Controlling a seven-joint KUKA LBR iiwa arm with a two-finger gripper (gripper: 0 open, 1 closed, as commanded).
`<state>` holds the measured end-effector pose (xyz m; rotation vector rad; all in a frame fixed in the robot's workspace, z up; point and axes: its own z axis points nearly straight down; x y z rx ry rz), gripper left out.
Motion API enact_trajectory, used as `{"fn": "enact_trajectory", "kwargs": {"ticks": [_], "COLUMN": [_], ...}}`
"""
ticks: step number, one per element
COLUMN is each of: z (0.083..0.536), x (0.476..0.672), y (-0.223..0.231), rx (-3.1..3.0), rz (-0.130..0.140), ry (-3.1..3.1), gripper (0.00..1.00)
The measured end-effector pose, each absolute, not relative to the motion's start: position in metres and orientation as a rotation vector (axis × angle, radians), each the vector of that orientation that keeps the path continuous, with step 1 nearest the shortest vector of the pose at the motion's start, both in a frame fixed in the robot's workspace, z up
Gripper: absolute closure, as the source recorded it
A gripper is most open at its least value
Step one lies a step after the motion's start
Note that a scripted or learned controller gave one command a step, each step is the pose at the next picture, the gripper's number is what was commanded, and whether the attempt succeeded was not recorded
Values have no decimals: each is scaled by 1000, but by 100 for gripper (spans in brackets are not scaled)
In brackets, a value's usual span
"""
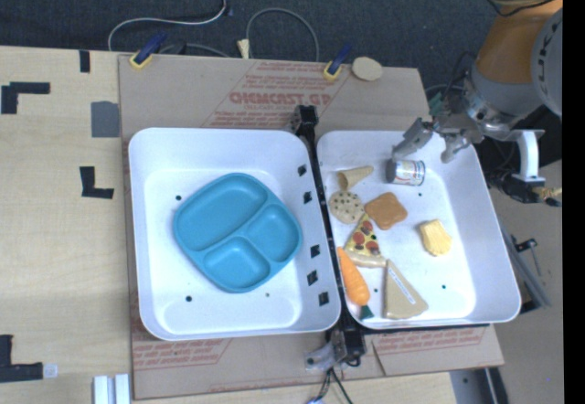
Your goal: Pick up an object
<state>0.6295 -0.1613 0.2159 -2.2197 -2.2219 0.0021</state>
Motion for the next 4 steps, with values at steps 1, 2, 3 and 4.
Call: {"fn": "enact_trajectory", "kwargs": {"ticks": [1,2,3,4], "z": [81,87,83,94], "x": [641,592,648,649], "y": [-123,-120,-109,-111], "rx": [-2219,-2225,-2209,-2219], "rz": [18,-4,39,28], "ry": [-2212,-2226,-2199,-2209], "gripper": [0,0,0,100]}}
